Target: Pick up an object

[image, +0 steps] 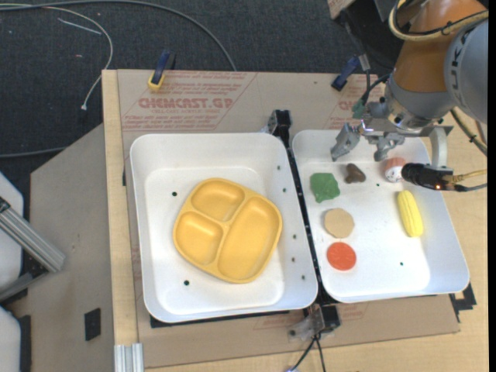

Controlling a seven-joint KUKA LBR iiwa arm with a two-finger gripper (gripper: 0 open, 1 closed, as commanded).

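Note:
My gripper (363, 147) hangs over the far end of the right bin (434, 273), open, with nothing between its fingers. Just in front of it lies a small brown lump (355, 173). A green block (325, 186) sits to that lump's left. To the lump's right is a small white and red piece (393, 169). Nearer the front lie a tan round disc (339, 223) and a red round disc (342, 256). A yellow corn cob (410, 212) rests along the right side.
The left bin (155, 285) holds a yellow divided plate (227, 229). A black clamp (280, 121) sits at the far end of the ridge between the bins. Blue clips (160, 69) hold the cardboard base at the back.

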